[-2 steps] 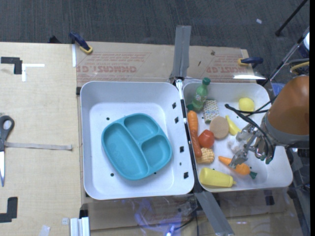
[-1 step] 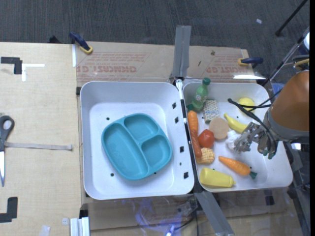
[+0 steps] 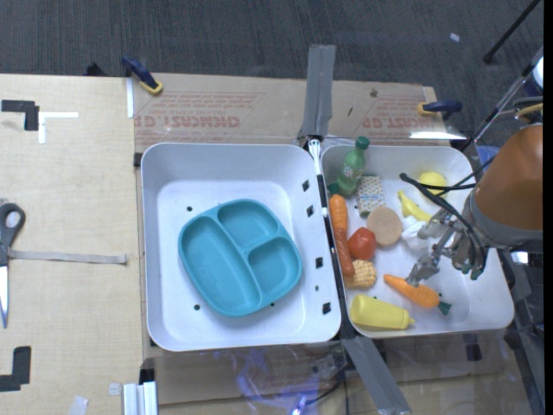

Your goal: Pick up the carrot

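Orange carrot [image 3: 413,290] lies just below the fingers [image 3: 425,270], ungrasped.

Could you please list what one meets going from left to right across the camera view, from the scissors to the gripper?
Scissors → blue divided plate in the left bin → hot dog → tomato → carrot → gripper.

Red print on cardboard sheet [image 3: 259,111] behind bins — reversed/upside down, approx. "CHEMICAL GR…", not fully legible.
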`<act>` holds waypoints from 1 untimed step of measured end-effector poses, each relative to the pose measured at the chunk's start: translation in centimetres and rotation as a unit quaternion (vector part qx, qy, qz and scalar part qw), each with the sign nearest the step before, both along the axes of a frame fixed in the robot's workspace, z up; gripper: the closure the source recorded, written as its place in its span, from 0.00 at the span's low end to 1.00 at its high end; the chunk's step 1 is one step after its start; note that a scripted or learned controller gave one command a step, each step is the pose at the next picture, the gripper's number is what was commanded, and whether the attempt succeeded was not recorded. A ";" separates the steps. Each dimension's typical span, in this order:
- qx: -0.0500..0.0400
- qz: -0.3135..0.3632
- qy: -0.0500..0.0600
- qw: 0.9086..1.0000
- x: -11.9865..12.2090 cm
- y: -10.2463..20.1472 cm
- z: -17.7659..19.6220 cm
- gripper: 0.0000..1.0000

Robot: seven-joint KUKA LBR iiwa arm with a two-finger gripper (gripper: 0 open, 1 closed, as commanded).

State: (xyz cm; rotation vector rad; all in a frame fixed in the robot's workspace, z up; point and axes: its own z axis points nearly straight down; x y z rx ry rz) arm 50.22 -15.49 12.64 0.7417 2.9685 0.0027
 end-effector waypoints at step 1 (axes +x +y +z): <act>0.004 0.023 0.029 0.999 -1.8 1.9 -2.9 0.00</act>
